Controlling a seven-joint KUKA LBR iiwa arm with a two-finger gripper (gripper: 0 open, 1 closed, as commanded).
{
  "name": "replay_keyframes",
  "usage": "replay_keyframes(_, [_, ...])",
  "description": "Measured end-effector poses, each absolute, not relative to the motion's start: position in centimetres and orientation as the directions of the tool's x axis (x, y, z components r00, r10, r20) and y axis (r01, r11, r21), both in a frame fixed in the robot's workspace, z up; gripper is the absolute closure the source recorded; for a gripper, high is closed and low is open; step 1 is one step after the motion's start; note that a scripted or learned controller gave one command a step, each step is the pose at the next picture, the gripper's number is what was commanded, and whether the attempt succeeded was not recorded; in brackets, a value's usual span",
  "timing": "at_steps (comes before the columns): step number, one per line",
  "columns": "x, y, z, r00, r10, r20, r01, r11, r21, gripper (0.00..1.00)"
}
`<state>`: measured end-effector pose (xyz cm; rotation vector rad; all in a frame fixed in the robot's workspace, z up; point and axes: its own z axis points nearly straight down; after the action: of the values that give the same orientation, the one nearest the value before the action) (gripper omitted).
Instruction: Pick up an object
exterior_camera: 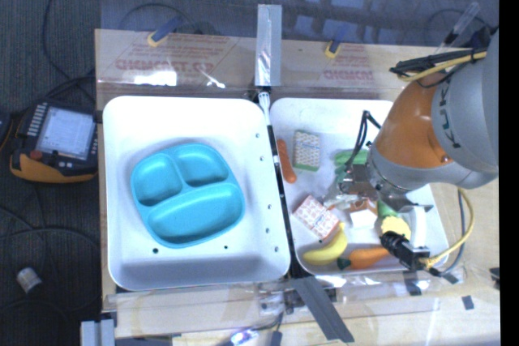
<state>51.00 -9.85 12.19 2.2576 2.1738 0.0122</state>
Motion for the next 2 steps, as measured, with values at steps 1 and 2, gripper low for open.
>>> replay_keyframes(1, [54.8,-18.12,18.45,0.031,1.0,-0.003,1.0,-0.031,-0.002,1.0])
replay_keyframes(2, [54.79,-18.12,18.45,0.031,1.0,-0.003,1.0,-0.031,-0.002,0.0])
